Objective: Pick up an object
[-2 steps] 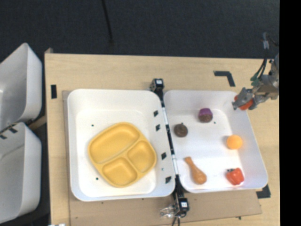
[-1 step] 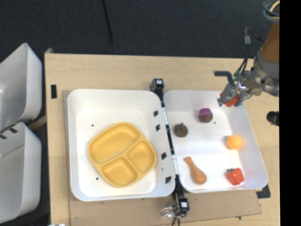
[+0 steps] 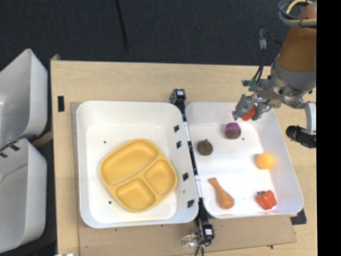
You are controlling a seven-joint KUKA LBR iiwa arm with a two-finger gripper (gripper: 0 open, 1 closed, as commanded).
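Upper right of the frame: grey and orange arm [image 3: 296, 49] reaching in, gripper [image 3: 245, 112] hanging over the top edge of the right bin [image 3: 237, 167]. Too small and blurred to tell whether clenched or released; nothing seen held in it.

Just below and slightly left of the gripper, near it but apart: a purple object [image 3: 232, 130], lying on the bin floor in the upper middle of the right bin. Closest of the loose items to the tool.

Lower left of that, close to the bin's left wall: a brown round object [image 3: 205, 147]. Toward the right wall, mid height: an orange ball [image 3: 265, 160]. Along the bottom of the same bin: a tan drumstick-shaped piece [image 3: 221, 192], lying at a slant with its thicker end lower right, and in the lower right corner a red object [image 3: 266, 199]. All five well apart from one another, none stacked, none touching.

In the left bin [image 3: 93, 127]: a yellow divided plate [image 3: 138, 174] with three compartments, sitting tilted in the centre.

Between the two bins: a dark seam with small black clips [image 3: 177, 95] at its top and bottom ends. Wooden bench [image 3: 122, 79] underneath both. At the far left edge of the frame: two white rounded shapes [image 3: 18, 97], off the bench. Dark floor across the top.
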